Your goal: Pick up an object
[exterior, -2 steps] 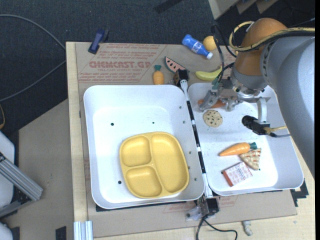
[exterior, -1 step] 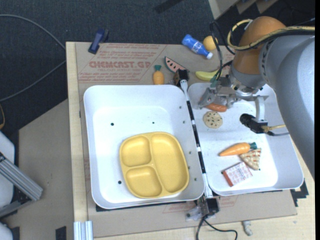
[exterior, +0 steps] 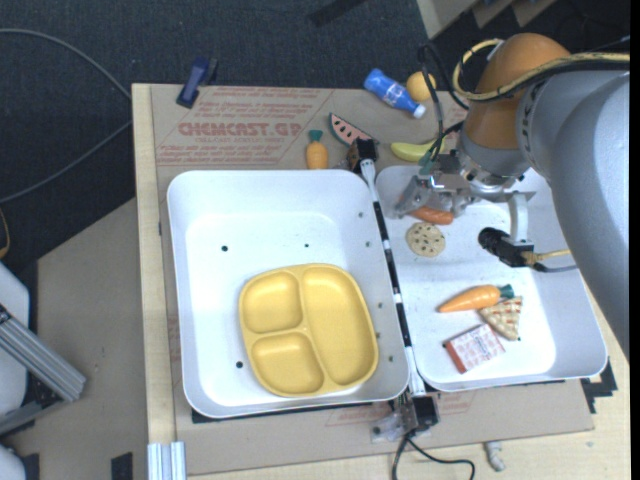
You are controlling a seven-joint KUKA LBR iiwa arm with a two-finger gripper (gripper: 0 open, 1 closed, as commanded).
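You are looking at a robotics lab: white bins [exterior: 200, 268] sitting on a cardboard-covered counter [exterior: 240, 128], cables [exterior: 60, 168] trailing across dark carpet [exterior: 100, 28].

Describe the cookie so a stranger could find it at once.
Start at the right bin, the one the arm reaches into. Near its upper left, just below the gripper, lies the cookie. It is the only round, pale, dark-speckled thing there; the carrot lower down is long and orange.

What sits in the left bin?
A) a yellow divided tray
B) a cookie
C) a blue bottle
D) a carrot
A: the yellow tray lies in the left bin, while the carrot and cookie lie in the right bin.
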